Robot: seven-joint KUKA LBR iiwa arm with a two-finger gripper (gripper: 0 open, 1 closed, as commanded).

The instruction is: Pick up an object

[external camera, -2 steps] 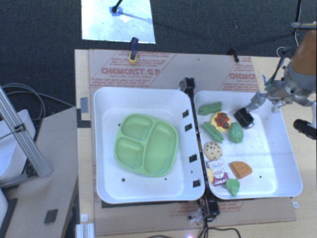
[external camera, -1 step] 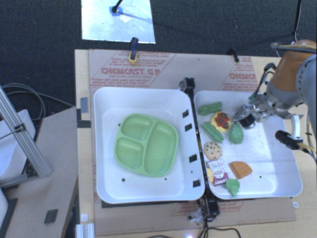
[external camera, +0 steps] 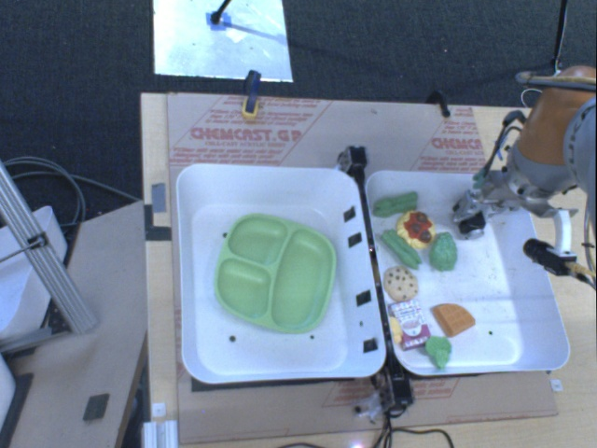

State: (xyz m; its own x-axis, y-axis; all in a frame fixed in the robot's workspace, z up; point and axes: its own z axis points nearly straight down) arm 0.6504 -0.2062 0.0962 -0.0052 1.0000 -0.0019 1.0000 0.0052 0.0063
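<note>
The right bin (external camera: 527,278) holds several toy foods along its left side. A green pickle (external camera: 395,203) lies at the top, with a small pizza (external camera: 416,228) and a green pea pod (external camera: 400,248) below it. A green leafy piece (external camera: 443,252) sits next to the pizza. Further down lie a cookie (external camera: 401,283), an orange wedge (external camera: 452,319), a small pink packet (external camera: 411,326) and a green broccoli piece (external camera: 437,350). My gripper (external camera: 470,219) hangs over the bin's upper middle, just right of the pizza. I see nothing between its fingers.
The left bin (external camera: 201,329) carries a green divided plate (external camera: 276,273). The arm (external camera: 550,147) reaches in from the right over the right bin's far corner. A black divider with clips (external camera: 359,250) runs between the bins.
</note>
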